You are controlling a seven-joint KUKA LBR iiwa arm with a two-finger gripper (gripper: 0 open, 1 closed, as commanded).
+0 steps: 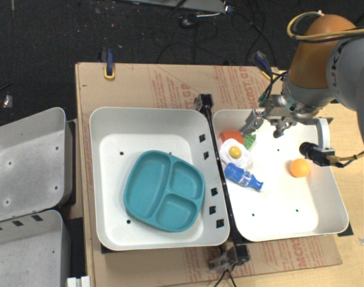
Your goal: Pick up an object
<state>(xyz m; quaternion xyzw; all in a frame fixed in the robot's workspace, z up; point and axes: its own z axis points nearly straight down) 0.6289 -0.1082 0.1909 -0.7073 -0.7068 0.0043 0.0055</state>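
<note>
The wide brown cardboard-topped bench (146, 76) carries everything, and on it sit two shallow white plastic bins side by side. The left bin (110, 124) holds one big thing, a teal plastic plate with three compartments (164, 190), lying flat and a little toward the near side. The right bin (289, 220) has the small stuff, bunched along its left wall: a red rounded toy piece (232, 137) with a small green toy piece (249, 140) just beside it, then a white fried-egg toy with a yellow yolk (235, 153) touching the red one, then a small blue plastic bottle (243, 177) lying on its side. Off alone on the right of that bin is a small orange ball (299, 168).

The grey arm with the orange band (319, 46) comes in from the right and bends down over the far end of the right bin, wrist pointing down. Its two-finger gripper (266, 123) hangs spread wide, holding nothing, one finger reaching out toward the green piece and the other back toward the bin's middle.

What the pick turns on, as I judge it: the cluster lies just to the camera's left and slightly nearer than the gripper, with the green and red pieces closest. The blue bottle's long axis runs diagonally, from upper left to lower right. The orange ball sits apart on the other side, nearer the viewer.
</note>
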